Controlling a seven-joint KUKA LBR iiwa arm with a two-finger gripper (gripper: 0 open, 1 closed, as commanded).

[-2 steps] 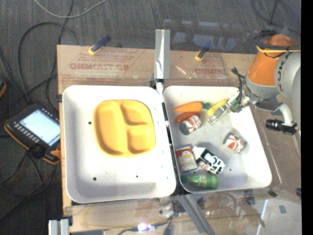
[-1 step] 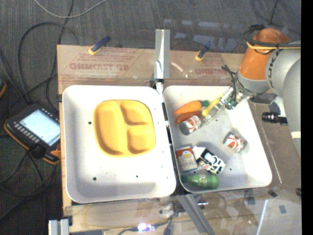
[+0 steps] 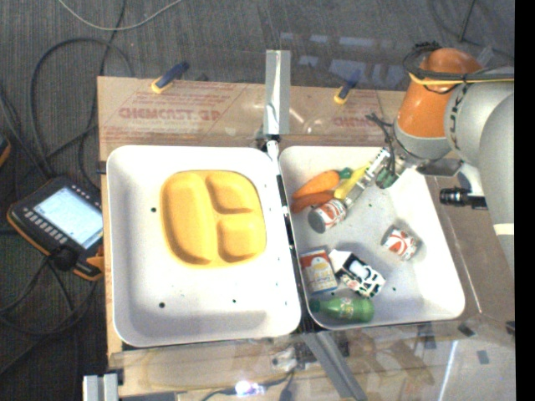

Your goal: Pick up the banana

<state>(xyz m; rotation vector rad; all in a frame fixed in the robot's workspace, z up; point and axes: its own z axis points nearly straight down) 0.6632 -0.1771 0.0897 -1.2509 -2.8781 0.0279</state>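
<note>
The tool [image 3: 358, 182] reaches low into the right white bin [image 3: 435, 295], tilted toward the slim yellow banana [image 3: 354, 176] beside the orange carrot [image 3: 315, 187], apparently lining up a grasp.

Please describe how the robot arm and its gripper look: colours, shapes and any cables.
The arm is made of smooth, rounded light grey segments with a broad glossy orange band above the wrist. A thin dark cable runs over the band. The small two-finger gripper is dark metal with yellow-green parts near its tip.
</note>
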